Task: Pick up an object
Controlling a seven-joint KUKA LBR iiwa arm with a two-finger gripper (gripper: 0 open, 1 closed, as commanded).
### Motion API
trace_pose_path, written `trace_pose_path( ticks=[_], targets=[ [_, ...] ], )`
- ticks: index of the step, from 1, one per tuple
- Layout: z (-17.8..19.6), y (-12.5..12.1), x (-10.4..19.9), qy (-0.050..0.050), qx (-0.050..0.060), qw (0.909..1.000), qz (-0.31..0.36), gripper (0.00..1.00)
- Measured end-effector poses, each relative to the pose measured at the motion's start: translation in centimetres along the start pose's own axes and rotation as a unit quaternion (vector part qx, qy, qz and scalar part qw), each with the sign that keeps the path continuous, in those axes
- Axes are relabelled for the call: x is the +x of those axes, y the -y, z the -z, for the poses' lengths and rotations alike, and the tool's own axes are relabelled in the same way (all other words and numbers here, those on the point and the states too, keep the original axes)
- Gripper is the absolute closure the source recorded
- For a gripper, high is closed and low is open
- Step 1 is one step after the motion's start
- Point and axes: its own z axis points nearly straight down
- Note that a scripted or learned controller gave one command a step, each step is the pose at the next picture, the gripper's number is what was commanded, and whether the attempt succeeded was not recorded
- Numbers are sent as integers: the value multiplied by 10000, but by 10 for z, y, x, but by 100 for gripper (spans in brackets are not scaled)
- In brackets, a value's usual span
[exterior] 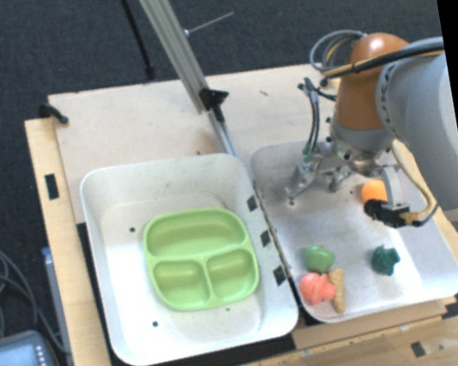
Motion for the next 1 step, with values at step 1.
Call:
trace_pose_path(
  ticks=[1],
  targets=[
    [13, -1, -1, 2, -28, 10000, -8, 100]
  ],
)
